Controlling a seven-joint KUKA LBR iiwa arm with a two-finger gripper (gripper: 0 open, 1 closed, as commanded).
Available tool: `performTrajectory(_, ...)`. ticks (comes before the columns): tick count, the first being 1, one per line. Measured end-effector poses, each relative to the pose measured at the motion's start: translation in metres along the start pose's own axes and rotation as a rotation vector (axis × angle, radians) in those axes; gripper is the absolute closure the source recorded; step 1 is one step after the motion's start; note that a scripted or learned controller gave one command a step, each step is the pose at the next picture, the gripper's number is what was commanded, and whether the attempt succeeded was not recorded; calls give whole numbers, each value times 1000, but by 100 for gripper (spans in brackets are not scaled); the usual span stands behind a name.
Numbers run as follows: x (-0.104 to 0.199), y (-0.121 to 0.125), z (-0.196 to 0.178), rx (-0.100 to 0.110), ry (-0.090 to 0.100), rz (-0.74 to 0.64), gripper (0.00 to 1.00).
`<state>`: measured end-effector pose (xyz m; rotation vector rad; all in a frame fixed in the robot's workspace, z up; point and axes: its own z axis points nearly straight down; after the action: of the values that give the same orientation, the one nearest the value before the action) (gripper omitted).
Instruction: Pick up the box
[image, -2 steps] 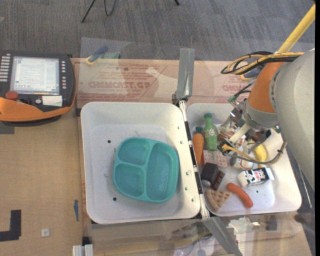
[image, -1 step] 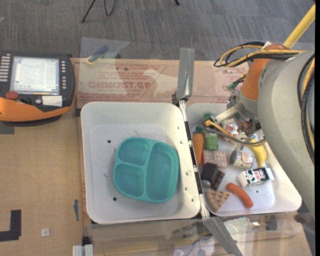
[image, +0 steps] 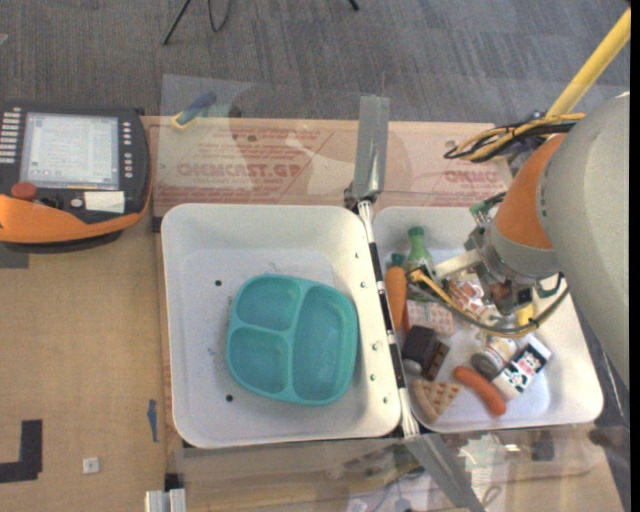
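Cardboard-covered tabletop (image: 80, 340), two white bins; end effector (image: 500, 295) low in right bin (image: 580, 395) near black-white box (image: 525, 365); grip state can't tell.

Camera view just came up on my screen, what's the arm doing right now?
The arm is reaching in over the right bin, its wrist hanging above the clutter near the bin's middle. Below it lie a carrot, a green bottle, a dark block, a pizza slice, a sausage and a small black-and-white box. The box sits on the bin floor, not lifted. The left bin holds a teal divided plate.
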<state>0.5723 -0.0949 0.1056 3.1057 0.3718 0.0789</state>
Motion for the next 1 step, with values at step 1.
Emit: performTrajectory(1,0,0,0,0,0,0,0)
